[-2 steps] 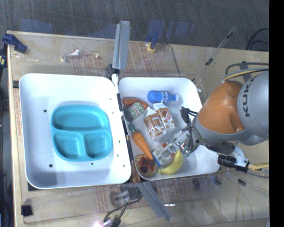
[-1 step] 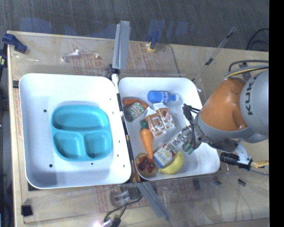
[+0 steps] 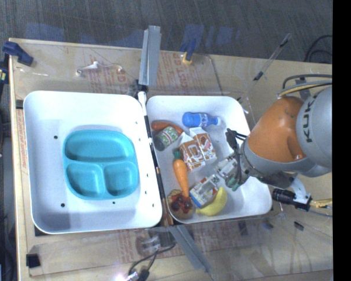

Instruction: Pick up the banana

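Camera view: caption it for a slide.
Gripper poised just above the banana in the cluttered right bin.

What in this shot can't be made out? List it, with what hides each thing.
- Gripper, camera view: the arm's orange band and wrist cover it from above; open or shut cannot be told.
- Banana: its left end is covered by a small carton.
- Grapes: dark cluster at the right bin's near rim, too small to count.
- Blue bottle and dark jar: labels too small to read.
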`<state>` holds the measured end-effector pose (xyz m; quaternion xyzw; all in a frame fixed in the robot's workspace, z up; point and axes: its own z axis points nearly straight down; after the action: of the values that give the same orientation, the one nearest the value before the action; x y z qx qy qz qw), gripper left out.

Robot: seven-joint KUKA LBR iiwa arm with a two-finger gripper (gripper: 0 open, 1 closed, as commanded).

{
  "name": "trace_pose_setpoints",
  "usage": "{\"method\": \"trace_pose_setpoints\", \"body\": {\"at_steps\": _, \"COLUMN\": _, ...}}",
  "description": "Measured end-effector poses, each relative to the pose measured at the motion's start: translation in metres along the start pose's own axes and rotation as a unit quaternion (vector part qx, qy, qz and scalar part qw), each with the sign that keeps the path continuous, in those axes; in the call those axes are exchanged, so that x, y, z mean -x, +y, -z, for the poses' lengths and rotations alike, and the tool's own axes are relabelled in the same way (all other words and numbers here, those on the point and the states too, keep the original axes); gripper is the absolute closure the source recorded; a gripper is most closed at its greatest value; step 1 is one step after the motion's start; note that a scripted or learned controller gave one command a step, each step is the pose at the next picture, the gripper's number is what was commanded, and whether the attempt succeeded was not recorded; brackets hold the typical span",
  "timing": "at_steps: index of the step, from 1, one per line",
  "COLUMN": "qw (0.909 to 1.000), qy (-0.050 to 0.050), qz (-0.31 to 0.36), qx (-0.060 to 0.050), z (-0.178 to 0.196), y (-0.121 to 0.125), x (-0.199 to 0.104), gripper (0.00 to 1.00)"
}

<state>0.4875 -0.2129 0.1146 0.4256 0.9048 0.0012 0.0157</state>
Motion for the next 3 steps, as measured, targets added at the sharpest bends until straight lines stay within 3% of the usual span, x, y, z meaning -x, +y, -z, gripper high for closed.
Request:
{"method": "trace_pose_setpoints", "body": {"at_steps": 1, "qw": 0.9999, "qy": 0.005, "qz": 0.012, "qx": -0.001, "z": -0.012, "y": -0.001, "x": -0.003, "gripper": 0.00}}
{"method": "trace_pose_setpoints", "body": {"at_steps": 2, "qw": 0.9999, "qy": 0.000, "qz": 0.013, "qx": 0.000, "z": 0.000, "y": 0.000, "x": 0.000, "gripper": 1.00}}
{"method": "trace_pose_setpoints", "body": {"at_steps": 3, "qw": 0.9999, "qy": 0.000, "qz": 0.014, "qx": 0.000, "z": 0.010, "y": 0.001, "x": 0.001, "gripper": 1.00}}
